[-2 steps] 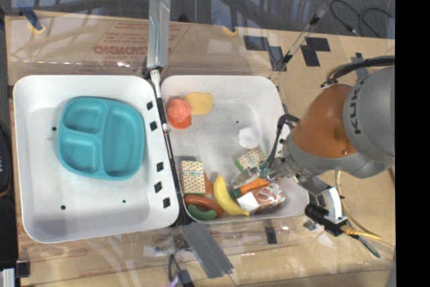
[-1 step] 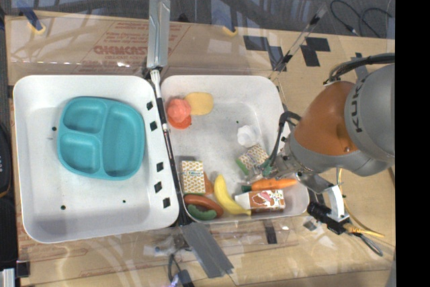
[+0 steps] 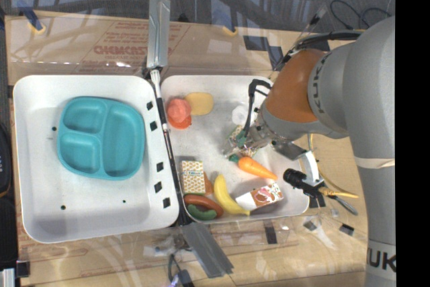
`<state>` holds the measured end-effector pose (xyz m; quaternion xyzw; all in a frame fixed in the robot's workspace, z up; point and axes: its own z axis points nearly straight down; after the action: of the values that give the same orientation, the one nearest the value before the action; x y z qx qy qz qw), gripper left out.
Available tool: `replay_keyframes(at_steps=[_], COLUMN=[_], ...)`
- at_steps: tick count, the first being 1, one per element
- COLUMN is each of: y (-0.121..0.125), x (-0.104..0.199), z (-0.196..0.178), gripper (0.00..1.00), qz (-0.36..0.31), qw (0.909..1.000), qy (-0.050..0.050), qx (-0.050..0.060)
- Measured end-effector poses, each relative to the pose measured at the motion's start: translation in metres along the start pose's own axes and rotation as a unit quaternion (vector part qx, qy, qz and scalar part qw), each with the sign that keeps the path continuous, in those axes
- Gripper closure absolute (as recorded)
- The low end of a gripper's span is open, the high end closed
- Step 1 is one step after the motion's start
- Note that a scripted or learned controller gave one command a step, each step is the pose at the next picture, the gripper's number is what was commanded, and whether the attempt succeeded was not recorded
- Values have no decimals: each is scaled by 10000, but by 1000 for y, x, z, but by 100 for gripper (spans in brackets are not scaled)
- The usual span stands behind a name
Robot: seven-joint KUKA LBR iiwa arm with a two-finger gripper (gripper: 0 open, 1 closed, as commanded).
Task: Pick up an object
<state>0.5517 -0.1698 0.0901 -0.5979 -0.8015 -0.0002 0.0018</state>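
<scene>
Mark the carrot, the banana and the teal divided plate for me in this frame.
carrot (image 3: 256,167), camera view, middle of its orange body.
banana (image 3: 228,197), camera view, middle of the yellow curve.
teal divided plate (image 3: 101,137), camera view, on the ridge between its compartments, in the left bin.

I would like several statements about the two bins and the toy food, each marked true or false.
1. The teal divided plate lies in the left bin. True.
2. The banana lies on the teal plate. False: it lies in the right bin, near its front edge.
3. The carrot lies just in front of the gripper. True.
4. The red ball and the yellow round piece lie in separate bins. False: both lie side by side in the right bin.
</scene>
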Motion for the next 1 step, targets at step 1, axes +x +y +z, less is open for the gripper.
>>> replay_keyframes(at_steps=[1], y=[61], x=[27], z=[-129], gripper=[100], qz=[471], qw=[9989], qy=[-11], qx=[4])
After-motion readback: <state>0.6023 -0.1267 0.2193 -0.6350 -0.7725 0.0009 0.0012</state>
